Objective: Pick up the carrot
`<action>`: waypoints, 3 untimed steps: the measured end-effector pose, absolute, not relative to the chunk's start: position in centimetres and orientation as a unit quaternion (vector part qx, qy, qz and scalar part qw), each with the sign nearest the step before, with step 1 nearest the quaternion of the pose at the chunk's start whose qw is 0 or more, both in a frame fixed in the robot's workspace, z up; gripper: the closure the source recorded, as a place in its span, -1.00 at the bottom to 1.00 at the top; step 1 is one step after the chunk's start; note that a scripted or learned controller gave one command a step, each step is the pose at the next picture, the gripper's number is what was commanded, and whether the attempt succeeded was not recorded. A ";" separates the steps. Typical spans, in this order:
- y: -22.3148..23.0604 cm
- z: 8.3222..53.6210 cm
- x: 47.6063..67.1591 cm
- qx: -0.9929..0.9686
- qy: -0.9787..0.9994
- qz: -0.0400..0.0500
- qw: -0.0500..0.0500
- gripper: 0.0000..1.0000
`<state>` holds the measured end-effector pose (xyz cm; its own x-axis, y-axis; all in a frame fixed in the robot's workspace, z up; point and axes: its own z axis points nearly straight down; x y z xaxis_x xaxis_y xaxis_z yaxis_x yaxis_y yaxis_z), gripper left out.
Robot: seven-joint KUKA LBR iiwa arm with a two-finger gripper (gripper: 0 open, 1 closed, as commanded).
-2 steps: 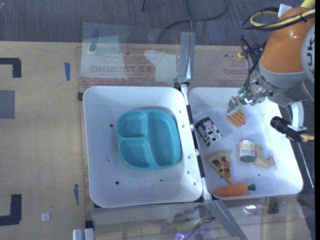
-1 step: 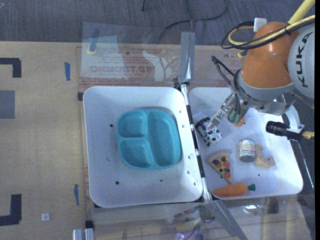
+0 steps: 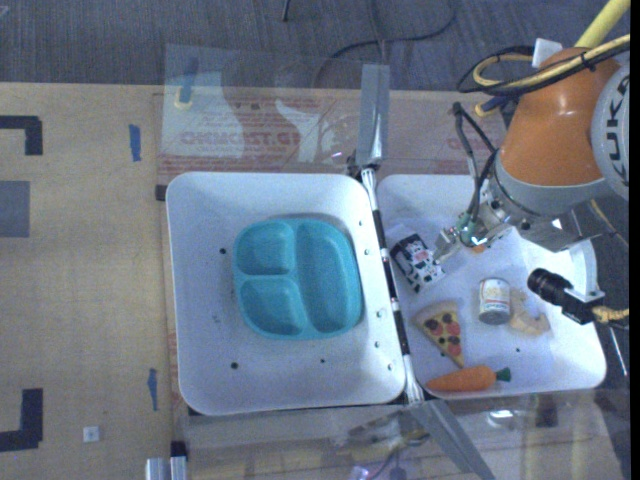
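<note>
The carrot (image 3: 464,379) is orange with a small green tip and lies flat at the front edge of the right bin (image 3: 570,363). My gripper (image 3: 463,236) hangs over the back half of that bin, well behind the carrot, beside a black-and-white carton (image 3: 417,260). Nothing shows between its fingers, and their spread is too small and blurred to read.
A pizza slice (image 3: 443,330), a small can (image 3: 493,300) and a pale pastry piece (image 3: 527,316) lie between gripper and carrot. A black cylinder (image 3: 556,292) juts in from the right. The left bin (image 3: 200,218) holds a blue divided plate (image 3: 297,278). Cables hang at the back right.
</note>
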<state>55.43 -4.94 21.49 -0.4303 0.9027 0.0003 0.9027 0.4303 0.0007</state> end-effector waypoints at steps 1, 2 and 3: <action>-1.1 18.5 54.3 0.605 0.796 0.000 0.000 1.00; -6.6 22.9 54.0 0.428 0.904 0.001 0.003 1.00; -1.7 18.5 59.4 0.557 0.831 0.001 0.002 1.00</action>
<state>59.44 -1.71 18.51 -0.3796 0.9251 -0.0017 0.9251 0.3796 0.0030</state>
